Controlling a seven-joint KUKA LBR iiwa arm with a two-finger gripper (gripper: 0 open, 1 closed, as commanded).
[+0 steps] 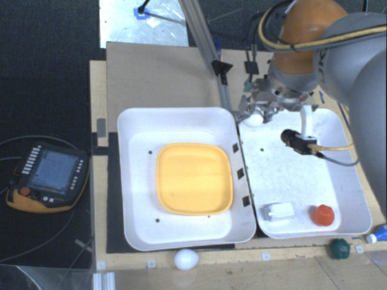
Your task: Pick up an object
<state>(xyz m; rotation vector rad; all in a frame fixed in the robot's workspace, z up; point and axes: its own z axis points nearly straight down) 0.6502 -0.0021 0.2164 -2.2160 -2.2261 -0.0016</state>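
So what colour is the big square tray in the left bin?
Yellow-orange tray, clearest in the camera view.

The arm [357, 59] is smooth grey with a rounded orange band [308, 17] above the wrist. Black and yellow cables [272, 38] loop around the band. The gripper [261, 104] is bare metal and dark fittings.

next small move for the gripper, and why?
Probably a short lift straight up to test the grasp. The gripper sits at the right bin's far-left corner with a small white object at its tips; whether that object is actually held is unclear.
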